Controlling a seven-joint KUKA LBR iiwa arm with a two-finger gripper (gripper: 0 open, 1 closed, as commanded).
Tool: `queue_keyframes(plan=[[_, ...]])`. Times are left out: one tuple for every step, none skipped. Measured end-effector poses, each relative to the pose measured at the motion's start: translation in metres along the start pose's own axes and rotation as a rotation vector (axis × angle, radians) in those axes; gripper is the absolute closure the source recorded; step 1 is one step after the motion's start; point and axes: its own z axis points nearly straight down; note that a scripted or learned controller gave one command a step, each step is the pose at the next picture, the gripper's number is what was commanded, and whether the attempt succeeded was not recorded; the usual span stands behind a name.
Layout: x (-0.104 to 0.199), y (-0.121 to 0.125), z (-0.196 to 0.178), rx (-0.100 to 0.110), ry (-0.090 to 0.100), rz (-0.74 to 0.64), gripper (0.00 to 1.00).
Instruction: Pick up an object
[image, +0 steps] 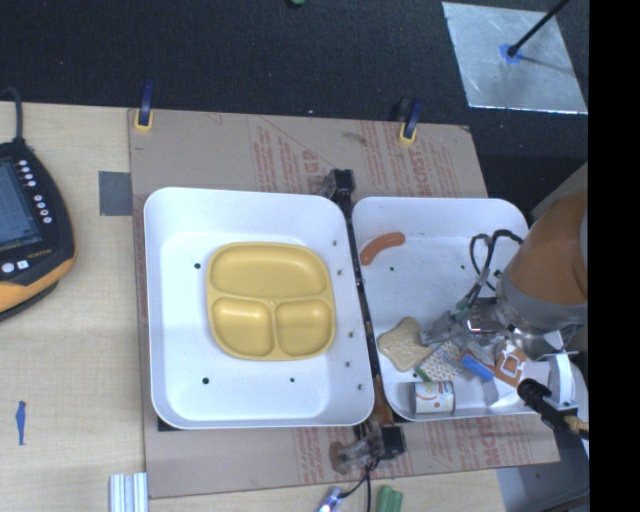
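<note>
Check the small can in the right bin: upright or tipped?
Tipped. The can lies on its side near the right bin's front wall, its side label facing up.

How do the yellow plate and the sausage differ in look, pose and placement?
The yellow plate is broad, with three compartments; the sausage is a thin, curved orange-brown piece. The plate lies mid-floor in the left bin; the sausage lies near the back-left corner of the right bin. The plate is alone in its bin; the sausage shares its bin with clutter nearer the front. Both lie flat.

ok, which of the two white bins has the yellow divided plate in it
The left bin. It holds the yellow plate; the right bin holds small clutter instead.
</note>
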Motion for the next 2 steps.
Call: queue_keyframes(plan=[[-0.063,0.066,0.000,0.000,0.001,0.002,0.00],[0.055,0.066,0.000,0.000,0.001,-0.001,0.00]])
